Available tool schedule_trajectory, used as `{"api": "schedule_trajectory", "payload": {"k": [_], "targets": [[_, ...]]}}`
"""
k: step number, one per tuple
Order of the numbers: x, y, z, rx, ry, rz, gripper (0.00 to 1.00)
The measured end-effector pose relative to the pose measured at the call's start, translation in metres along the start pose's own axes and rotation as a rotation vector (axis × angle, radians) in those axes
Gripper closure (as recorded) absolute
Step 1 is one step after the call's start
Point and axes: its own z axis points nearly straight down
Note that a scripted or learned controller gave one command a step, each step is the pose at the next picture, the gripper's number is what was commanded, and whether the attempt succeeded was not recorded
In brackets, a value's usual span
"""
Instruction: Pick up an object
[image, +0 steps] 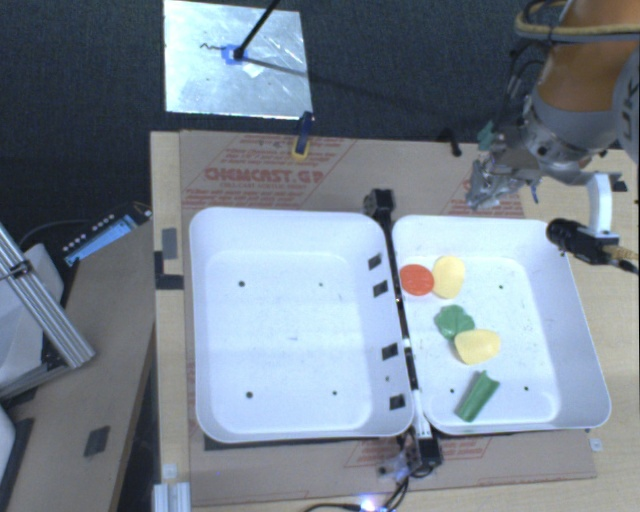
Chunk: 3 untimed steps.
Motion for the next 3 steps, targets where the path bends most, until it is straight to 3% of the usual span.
{"api": "schedule_trajectory", "payload": {"k": [1,2,3], "targets": [[0.085,0.009,-0.021,0.016,0.004,-0.004,1.0],[0.162,0.037,-0.05,0.014,0.003,-0.002,1.0],[0.191,0.049,-0.081,0.015,0.002,0.003,1.0]]}}
